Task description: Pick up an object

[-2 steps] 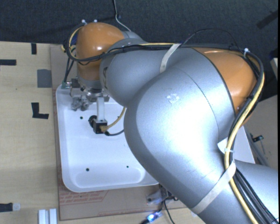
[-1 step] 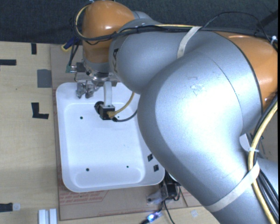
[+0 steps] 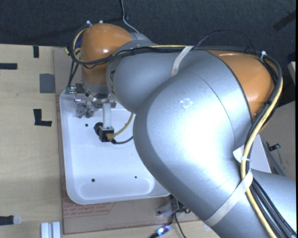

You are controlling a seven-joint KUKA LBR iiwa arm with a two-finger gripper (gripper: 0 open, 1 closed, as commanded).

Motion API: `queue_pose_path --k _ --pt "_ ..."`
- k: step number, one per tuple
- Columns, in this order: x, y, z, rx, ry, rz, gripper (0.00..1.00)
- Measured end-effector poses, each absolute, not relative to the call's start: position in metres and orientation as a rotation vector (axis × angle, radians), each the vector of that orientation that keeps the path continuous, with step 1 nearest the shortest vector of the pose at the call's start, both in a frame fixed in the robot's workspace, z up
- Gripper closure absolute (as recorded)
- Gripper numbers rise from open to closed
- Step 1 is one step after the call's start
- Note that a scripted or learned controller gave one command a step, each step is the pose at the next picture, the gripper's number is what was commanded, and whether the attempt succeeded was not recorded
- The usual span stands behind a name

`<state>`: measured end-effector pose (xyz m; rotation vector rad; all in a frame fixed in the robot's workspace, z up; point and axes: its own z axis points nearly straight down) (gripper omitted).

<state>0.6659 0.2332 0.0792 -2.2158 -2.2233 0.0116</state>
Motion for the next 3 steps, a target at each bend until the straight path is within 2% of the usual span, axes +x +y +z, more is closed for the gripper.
queue_pose_path --k 1,2,3 --pt "0.667 0.225 0.152 -2.220 -2.224 -0.003 1.00" --pt "0.666 0.233 0.079 -2.216 -2.224 0.011 1.00" --pt "0.669 0.234 0.159 -2.220 -2.225 -0.008 1.00"
